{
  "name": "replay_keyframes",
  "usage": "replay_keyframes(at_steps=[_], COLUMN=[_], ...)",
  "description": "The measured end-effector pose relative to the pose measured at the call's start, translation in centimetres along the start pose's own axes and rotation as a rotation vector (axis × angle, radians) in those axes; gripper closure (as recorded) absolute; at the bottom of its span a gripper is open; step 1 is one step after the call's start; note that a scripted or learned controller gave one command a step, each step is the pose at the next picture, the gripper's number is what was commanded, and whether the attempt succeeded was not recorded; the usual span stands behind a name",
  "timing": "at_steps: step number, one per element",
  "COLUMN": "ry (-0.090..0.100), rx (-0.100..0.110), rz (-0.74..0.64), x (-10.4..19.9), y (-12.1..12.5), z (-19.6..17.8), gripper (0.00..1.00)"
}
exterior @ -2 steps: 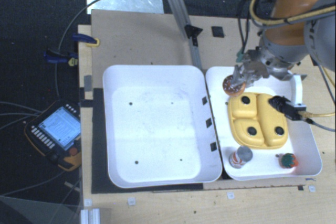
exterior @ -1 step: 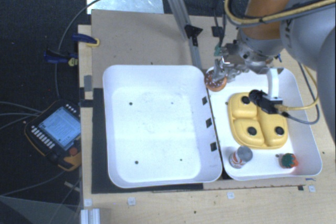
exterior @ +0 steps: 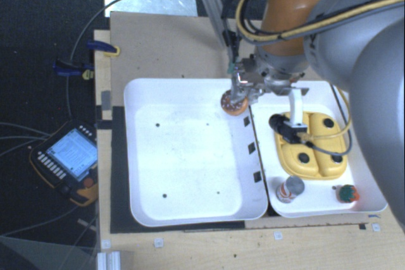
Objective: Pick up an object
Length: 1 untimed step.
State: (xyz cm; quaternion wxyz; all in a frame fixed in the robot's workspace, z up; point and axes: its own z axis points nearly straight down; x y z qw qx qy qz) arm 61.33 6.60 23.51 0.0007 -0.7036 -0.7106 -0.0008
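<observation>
My gripper [exterior: 236, 95] hangs over the far right corner of the left bin [exterior: 183, 199], next to the divider between the bins. It is shut on a small brown round object [exterior: 233, 105], which sits at the fingertips just above the bin floor. In the right bin [exterior: 373, 199] lie a yellow moulded piece with dark dots [exterior: 316, 152], a small grey and white cup-like item [exterior: 291, 188] and a small orange and green item [exterior: 347, 194].
The grey arm with its orange band [exterior: 297, 0] covers the far right of the bench and part of the right bin. A hand-held pendant with a lit screen [exterior: 69, 155] lies left of the bench. Blue clamps [exterior: 95, 57] grip the bench's left edge.
</observation>
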Motion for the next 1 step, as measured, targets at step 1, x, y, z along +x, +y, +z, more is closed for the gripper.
replay_keyframes(at_steps=[1], ry=[0.000], rx=[-0.002], rz=[0.000], x=[4.39], y=[0.86], z=[0.18], gripper=[1.00])
